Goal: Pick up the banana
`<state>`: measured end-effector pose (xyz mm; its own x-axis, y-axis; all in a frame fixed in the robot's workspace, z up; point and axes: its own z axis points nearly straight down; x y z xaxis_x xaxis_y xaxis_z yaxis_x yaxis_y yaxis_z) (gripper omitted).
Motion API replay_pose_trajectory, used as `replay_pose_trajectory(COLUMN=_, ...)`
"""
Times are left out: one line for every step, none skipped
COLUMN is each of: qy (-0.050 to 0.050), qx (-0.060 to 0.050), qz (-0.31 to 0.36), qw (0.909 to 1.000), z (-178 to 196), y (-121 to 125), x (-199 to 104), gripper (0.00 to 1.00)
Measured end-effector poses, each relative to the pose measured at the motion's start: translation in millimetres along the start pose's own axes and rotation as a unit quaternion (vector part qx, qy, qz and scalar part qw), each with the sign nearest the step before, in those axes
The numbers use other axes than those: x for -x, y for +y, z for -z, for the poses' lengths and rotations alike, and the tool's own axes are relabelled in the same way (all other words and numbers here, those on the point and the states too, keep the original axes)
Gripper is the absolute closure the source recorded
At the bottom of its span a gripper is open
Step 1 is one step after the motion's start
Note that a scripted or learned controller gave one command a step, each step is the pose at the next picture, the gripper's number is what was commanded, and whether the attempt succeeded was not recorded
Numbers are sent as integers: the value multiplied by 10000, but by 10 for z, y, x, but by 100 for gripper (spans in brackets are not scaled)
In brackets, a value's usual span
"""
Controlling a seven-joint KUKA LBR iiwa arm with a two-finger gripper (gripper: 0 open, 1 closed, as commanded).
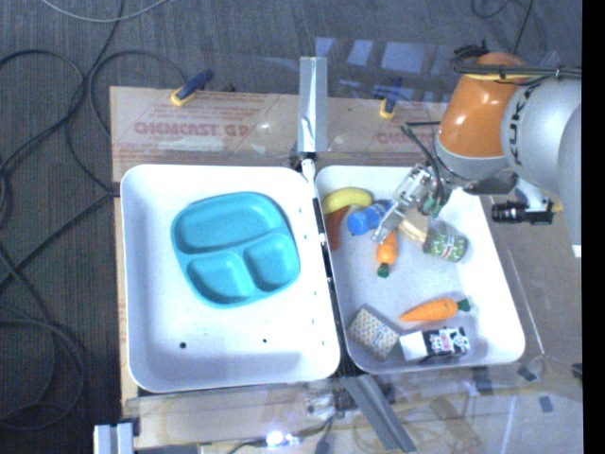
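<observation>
Banana (348, 198) lies in the right bin (492, 282), at its far left corner, touching a blue bottle (363, 220) just right of it. My gripper (417, 198) hangs to the banana's right, apart from it, above a small carrot (387, 251); I cannot tell how it is set. Further from the banana lie a larger carrot (433, 309), a milk carton (436, 343) and a patterned box (371, 332). A blue divided plate (236, 247) sits in the left bin (151, 329).
</observation>
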<state>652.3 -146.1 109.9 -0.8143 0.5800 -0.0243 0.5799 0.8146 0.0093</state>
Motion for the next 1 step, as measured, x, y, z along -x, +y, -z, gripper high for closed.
replay_pose_trajectory(qy=103, qx=-40, qz=481, qw=9988, z=490, y=332, x=-111, gripper=0)
